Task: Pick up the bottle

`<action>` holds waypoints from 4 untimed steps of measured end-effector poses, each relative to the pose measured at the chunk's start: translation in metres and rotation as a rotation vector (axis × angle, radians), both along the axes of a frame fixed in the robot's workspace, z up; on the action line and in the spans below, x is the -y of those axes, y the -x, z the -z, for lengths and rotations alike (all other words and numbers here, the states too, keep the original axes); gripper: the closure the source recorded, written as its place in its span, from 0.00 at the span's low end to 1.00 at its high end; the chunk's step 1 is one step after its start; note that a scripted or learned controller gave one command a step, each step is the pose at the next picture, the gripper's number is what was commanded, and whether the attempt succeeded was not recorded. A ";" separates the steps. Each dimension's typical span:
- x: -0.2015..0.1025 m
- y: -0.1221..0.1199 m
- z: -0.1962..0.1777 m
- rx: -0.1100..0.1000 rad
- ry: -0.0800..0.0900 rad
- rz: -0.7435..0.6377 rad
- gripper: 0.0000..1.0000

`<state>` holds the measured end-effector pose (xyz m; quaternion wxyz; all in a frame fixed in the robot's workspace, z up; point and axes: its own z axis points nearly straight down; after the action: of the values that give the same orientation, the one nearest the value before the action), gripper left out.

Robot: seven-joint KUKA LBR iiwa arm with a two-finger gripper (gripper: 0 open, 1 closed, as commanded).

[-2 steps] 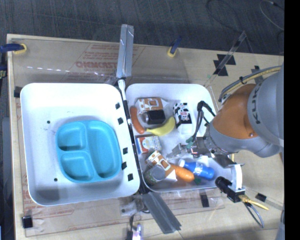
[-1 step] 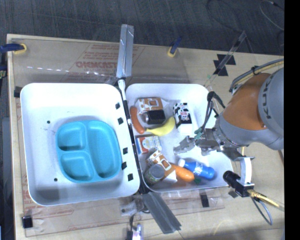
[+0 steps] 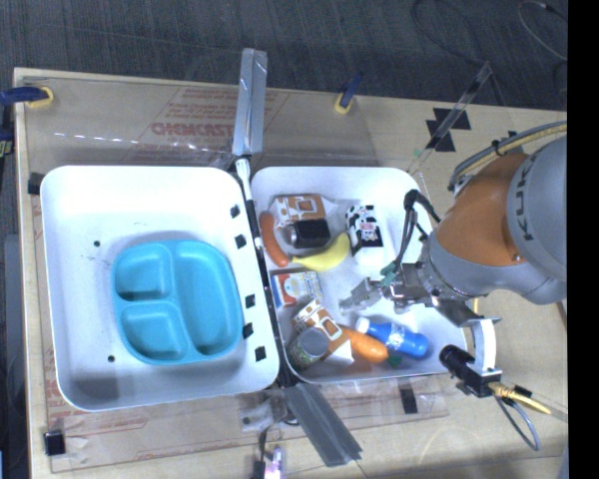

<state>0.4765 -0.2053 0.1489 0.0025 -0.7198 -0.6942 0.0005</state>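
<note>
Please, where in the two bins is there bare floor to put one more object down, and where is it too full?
Free: in the left bin, the white floor around the blue tray, widest above it. In the right bin, a bare strip along the far wall. Crowded: the right bin's middle and near side, where the banana, the bottle and the gripper sit close.

Both white bins (image 3: 70, 267) look like smooth, slightly glossy plastic, and the blue divided tray (image 3: 175, 302) has that same shiny molded look. The bottle (image 3: 397, 339) is glossy blue plastic, and the bench (image 3: 100, 103) looks like matt pale wood under a clear sheet.
</note>
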 end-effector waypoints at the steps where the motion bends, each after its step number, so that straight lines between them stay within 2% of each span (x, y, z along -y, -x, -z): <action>1: -0.001 0.000 0.005 0.000 -0.001 -0.035 0.00; 2: -0.012 -0.005 -0.013 0.002 0.003 0.177 0.00; 3: -0.004 -0.003 -0.057 0.002 0.002 0.218 0.00; 4: -0.005 0.001 -0.020 -0.002 0.002 0.246 0.00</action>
<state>0.4760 -0.2001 0.1693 0.0025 -0.7995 -0.6007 0.0015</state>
